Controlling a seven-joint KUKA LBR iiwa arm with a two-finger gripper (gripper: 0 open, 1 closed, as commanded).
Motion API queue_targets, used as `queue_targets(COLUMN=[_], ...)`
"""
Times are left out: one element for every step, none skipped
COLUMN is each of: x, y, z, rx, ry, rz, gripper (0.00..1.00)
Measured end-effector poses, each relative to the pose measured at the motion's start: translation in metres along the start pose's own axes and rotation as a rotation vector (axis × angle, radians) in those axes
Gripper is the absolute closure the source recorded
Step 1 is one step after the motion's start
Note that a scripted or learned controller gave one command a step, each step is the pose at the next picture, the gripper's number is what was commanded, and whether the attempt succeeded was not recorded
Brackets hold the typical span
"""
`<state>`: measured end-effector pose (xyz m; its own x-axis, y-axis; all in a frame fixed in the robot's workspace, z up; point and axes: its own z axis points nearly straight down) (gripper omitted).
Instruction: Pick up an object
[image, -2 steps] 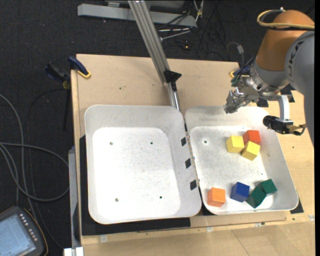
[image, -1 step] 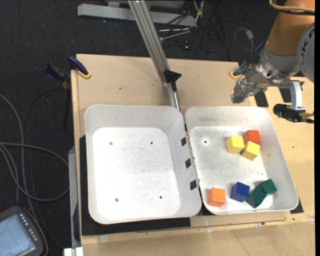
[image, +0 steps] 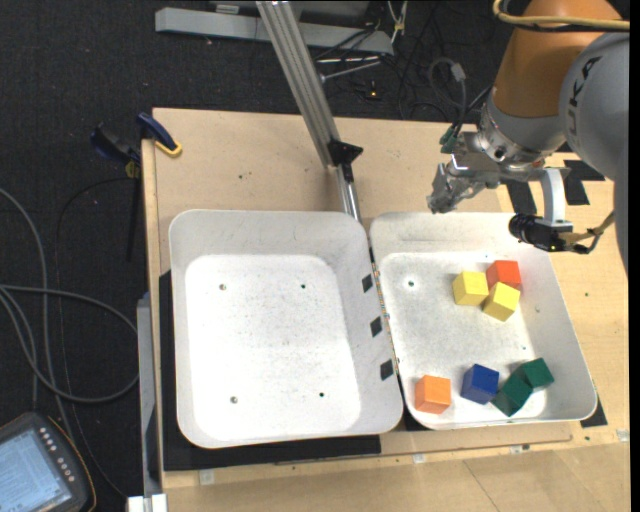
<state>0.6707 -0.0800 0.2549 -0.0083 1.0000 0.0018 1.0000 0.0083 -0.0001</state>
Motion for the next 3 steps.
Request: queue_targets(x=[0.044, 0.103, 0.149], y=[-0.004, -0.013, -0.006], z=[0.006, 0.016, 0.014], rx=[0.001, 0.002, -0.003], ry=[-0.001, 0.000, 0.000], rz=[0.001, 0.000, 0.000], gripper=[1.00, 1.00, 1.00])
